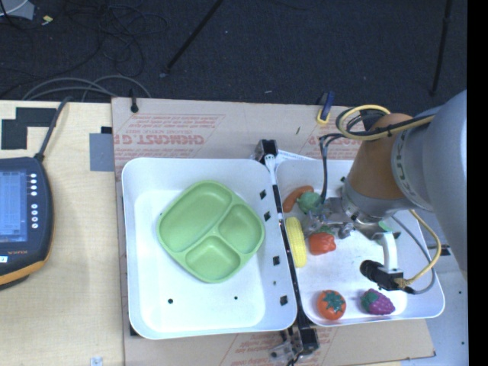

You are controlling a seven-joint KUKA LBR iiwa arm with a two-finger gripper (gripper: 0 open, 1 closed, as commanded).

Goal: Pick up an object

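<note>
Tomato (pixel 322 243) lies mid right bin (pixel 427 300), right under the jaws (pixel 329 229), which hang low over it, probably lined up for a grasp; whether they are open I cannot tell. Corn (pixel 296 242) touches it leftward, crowding that side. Grapes (pixel 378 302) sit well apart.

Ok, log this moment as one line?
arm: over right bin | gripper: by red toy, corn | grasp: unconfirmed | left bin: green plate
</note>
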